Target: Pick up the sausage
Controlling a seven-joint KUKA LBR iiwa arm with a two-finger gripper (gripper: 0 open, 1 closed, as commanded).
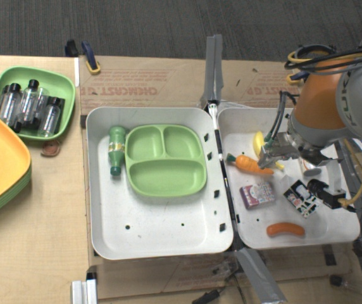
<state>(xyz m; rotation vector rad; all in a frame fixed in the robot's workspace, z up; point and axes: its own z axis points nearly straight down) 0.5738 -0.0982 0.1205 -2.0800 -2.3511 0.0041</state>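
Arm: reaching in from the right, claw point(271, 155) low over the right bin's point(333, 236) far half, just above the carrot point(249, 164); grip state impossible to tell.
Sausage: point(285, 230) there it lies near the right bin's front edge, well apart from the claw.
Left bin: point(105, 233) green divided plate point(165, 160), green bottle point(116, 149) beside it.

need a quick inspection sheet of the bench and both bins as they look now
surface: two white bins; right bin holds the job's things.
job's things: sausage lies near the right bin's front edge, apart from the tool.
clutter: carrot, banana, small purple box; left bin has a green divided plate and green bottle.
grippers: tool over the carrot.
cables: yellow and black loops above the arm.
surroundings: green tray of vials, orange plates.
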